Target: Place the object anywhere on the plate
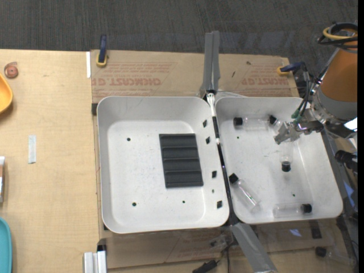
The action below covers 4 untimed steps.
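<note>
A black ribbed rectangular plate [181, 160] lies flat in the middle of the left bin [114, 209]. Several small clear vials with black caps are scattered in the right bin [335, 206]: one vial [243, 191] near its left wall, one vial [294, 210] at the front edge, one vial [249, 122] at the back. A small black-capped piece [285, 166] stands near the bin's middle. My gripper [286, 132] hangs over the back right part of the right bin, above and apart from that piece. Nothing shows in its grasp.
The grey arm with its orange band [341, 75] and cables comes in over the right bin's right rim. A metal divider bar [211, 67] runs between the bins at the back. Cardboard [148, 75] lies under both bins. An orange dish [3, 95] sits far left.
</note>
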Each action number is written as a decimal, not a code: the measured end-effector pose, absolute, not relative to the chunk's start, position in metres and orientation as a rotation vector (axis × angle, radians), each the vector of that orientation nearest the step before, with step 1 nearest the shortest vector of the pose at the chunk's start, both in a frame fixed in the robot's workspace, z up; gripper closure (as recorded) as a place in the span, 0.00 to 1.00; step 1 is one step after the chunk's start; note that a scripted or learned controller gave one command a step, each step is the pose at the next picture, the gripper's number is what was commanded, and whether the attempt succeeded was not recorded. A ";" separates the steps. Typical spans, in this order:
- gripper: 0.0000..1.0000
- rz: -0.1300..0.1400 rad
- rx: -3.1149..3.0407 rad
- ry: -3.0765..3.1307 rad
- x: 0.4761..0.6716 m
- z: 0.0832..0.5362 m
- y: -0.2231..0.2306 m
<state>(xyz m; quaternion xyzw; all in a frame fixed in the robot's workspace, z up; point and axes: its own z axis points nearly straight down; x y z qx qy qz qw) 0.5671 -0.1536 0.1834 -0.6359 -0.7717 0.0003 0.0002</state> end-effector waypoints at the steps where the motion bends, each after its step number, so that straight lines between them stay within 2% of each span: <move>1: 1.00 0.004 -2.173 -2.267 0.554 0.191 -0.051; 2: 1.00 0.007 -2.337 -2.102 0.568 0.191 0.011; 3: 1.00 0.008 -2.296 -2.142 0.526 0.203 0.080; 4: 1.00 0.006 -2.413 -2.013 0.508 0.262 0.155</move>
